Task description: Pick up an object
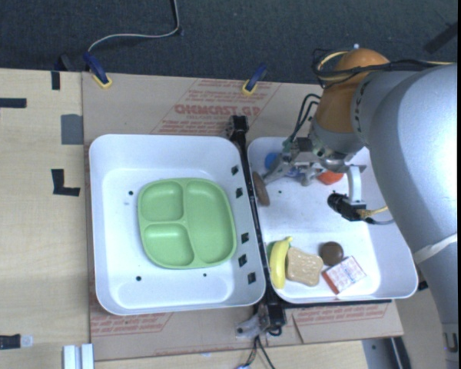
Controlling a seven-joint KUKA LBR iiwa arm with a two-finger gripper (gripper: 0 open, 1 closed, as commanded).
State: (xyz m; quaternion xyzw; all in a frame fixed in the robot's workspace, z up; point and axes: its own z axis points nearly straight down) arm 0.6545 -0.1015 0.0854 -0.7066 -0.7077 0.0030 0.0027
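My gripper (298, 164) hangs low over the far end of the right bin (384, 244), under the arm's orange band (339, 106). A small blue object (273, 161) lies just to its left, and a red-orange object (332, 177) just to its right, partly hidden by the gripper body. A brown oval piece (261, 192) leans against the divider below them. At the near end lie a yellow banana (278, 261), a slice of bread (303, 267), a round brown object (331, 251) and a red and white packet (344, 274).
The left bin (115, 206) holds a green divided plate (187, 223). A black clamp strip (246, 198) runs between the bins. A black cable plug (347, 206) hangs from the arm over the right bin. The grey arm (415, 144) covers the right side.
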